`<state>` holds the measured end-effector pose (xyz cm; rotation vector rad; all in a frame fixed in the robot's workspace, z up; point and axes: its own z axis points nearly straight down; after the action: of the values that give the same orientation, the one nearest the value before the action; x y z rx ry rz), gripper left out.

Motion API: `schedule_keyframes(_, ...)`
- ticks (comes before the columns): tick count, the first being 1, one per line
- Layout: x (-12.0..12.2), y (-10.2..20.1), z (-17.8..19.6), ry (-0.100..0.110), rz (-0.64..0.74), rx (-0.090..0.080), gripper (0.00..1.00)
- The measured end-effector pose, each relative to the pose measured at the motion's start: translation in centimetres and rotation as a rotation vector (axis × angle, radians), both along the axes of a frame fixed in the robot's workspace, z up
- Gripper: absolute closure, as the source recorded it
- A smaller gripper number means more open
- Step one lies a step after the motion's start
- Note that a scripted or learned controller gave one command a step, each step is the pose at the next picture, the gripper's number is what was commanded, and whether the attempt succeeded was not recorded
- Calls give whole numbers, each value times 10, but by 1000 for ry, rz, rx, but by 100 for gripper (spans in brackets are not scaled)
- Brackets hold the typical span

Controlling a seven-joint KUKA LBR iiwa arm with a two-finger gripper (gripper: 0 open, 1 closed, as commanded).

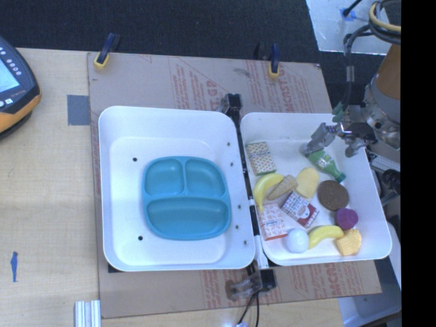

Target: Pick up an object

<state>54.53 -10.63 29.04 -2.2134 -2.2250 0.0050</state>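
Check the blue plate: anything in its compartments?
Empty. The blue plate in the left bin shows bare blue in all three compartments.

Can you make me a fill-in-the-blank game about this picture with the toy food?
1. The blue divided plate lies in the ____ bin.
2. The toy foods are piled in the ____ bin.
3. The round ball near the brown cookie is coloured ____.
4. The gripper hangs over a small ____ packet.

Missing words: left; right; purple; green
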Motion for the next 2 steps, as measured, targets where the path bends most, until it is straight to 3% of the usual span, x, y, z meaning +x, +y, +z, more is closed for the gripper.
schedule_keyframes(1, 26, -31, -108, 7, -2, -1, 0)
schedule_keyframes(2, 34, -60, -204, 5, -2, 0, 0)
